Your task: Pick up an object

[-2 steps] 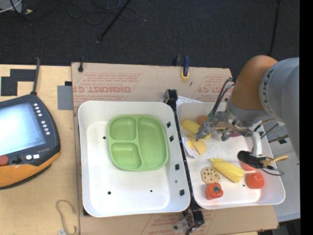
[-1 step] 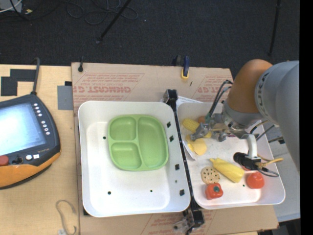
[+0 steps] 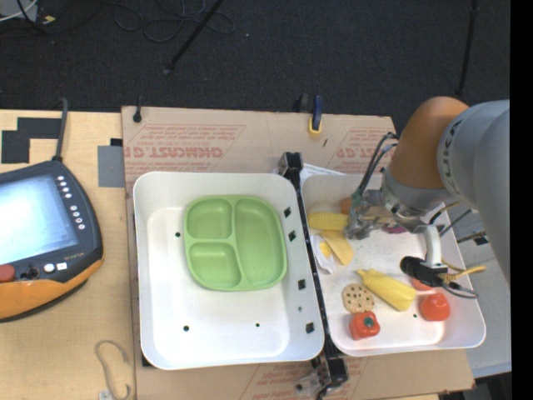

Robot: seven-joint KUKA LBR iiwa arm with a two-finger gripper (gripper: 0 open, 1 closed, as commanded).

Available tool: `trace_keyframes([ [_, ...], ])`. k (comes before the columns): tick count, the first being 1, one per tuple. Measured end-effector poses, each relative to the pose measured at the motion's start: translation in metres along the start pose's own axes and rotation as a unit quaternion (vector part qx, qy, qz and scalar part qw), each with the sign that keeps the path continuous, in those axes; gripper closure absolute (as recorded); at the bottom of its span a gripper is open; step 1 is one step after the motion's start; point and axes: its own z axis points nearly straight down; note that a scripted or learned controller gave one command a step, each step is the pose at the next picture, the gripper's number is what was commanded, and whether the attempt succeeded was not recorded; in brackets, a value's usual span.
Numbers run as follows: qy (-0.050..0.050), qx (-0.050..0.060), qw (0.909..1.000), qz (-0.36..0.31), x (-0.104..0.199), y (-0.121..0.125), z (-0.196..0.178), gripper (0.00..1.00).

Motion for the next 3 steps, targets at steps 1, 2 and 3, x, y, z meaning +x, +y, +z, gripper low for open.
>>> trace_keyframes([
  [1, -0.001, 0.002, 1.0000, -0.001, -0.006, 0.010, -0.052, 1.00],
  [2, -0.001, 0.003, 1.0000, -0.001, -0.013, 0.006, -0.097, 1.00],
  [3, -0.001, 0.003, 1.0000, -0.001, -0.015, 0.007, -0.129, 1.00],
])
